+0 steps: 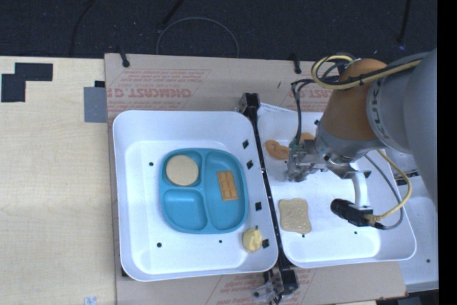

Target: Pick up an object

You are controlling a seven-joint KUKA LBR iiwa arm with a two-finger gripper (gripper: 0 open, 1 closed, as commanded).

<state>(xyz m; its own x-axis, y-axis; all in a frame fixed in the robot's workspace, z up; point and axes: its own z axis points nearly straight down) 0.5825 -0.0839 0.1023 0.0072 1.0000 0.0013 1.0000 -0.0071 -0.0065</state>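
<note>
Where the arm (371, 107) reached down into the right bin (400, 246), its jaws sat low near the bin's upper left part, and whether they were open or closed could not be told from this angle. Nothing was seen between them. Just beside the gripper (298, 169), on its left, lay a small orange piece (277, 148) on the bin floor, close to the divider (260, 175) between the two bins. Whether the two touched could not be told. Below the gripper, apart from it, a tan slice like bread (294, 215) lay flat near the bin's lower left corner. A black fitting with yellow cable (353, 212) hung to the right of that slice.

The left bin (136, 239) held a blue tray (189, 214) with three compartments. A round pale disc (181, 170) lay in the upper left compartment, and a brown rectangular cracker (227, 186) lay in the right one. The lower left compartment showed bare blue. Outside the tray, a small yellowish lump (252, 239) rested at the bin's lower right corner, next to the divider.

Both bins stood on a cardboard sheet (171, 86) laid on the table (50, 196).
</note>
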